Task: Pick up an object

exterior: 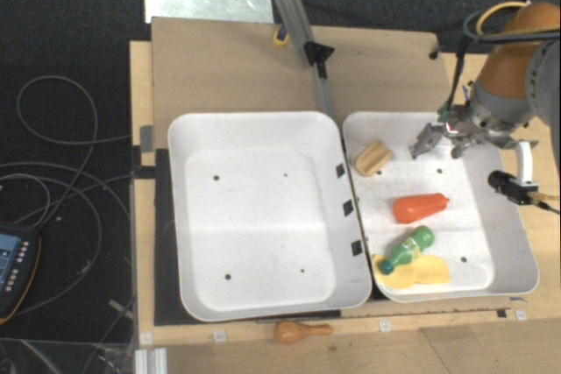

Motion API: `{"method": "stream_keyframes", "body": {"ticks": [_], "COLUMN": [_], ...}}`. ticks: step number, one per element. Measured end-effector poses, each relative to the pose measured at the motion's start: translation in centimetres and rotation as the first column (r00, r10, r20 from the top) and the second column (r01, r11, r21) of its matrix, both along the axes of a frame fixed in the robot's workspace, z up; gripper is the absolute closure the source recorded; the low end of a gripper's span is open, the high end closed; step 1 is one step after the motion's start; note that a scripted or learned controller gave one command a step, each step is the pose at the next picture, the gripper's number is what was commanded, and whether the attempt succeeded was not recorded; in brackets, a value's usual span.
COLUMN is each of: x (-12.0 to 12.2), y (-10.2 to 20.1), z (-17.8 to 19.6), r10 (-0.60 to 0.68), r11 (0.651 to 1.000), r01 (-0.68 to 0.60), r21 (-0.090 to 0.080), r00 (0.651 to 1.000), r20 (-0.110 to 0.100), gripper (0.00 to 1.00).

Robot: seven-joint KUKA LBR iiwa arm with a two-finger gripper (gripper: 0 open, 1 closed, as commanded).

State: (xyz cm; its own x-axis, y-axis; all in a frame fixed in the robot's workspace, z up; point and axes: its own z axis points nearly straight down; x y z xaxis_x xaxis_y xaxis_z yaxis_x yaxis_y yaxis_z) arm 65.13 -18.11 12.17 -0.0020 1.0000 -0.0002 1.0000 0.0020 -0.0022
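Observation:
The right bin (504, 228) holds a tan block (372, 158) near its far left corner. An orange carrot-shaped piece (420, 207) lies in the middle. A green bottle (408, 248) rests over a yellow piece (421, 272) at the front. My gripper (436, 144) hangs over the far part of the right bin, right of the tan block and above the carrot piece. Its fingers (421, 144) are spread, with nothing between them.
The left bin (188, 188) sits beside the right one, with black clips (348, 207) along the shared edge. A small orange object (300, 330) lies on the bench in front of the bins. A metal pole (294, 4) slants in from the top.

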Motion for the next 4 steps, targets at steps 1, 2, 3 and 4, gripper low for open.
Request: {"method": "stream_keyframes", "body": {"ticks": [1,2,3,4], "x": [0.0,0.2,1.0,1.0], "y": [0.0,0.0,0.3,0.2], "z": [-3.2,-1.8,4.5,11.1], "r10": [0.002,0.004,0.004,0.004], "r11": [1.0,1.0,1.0,1.0], "r01": [-0.002,-0.004,-0.004,-0.004], "r21": [0.0,-0.002,-0.002,-0.003], "r00": [1.0,1.0,1.0,1.0], "r20": [0.001,0.007,0.012,0.012], "gripper": [0.0,1.0,1.0,1.0]}}
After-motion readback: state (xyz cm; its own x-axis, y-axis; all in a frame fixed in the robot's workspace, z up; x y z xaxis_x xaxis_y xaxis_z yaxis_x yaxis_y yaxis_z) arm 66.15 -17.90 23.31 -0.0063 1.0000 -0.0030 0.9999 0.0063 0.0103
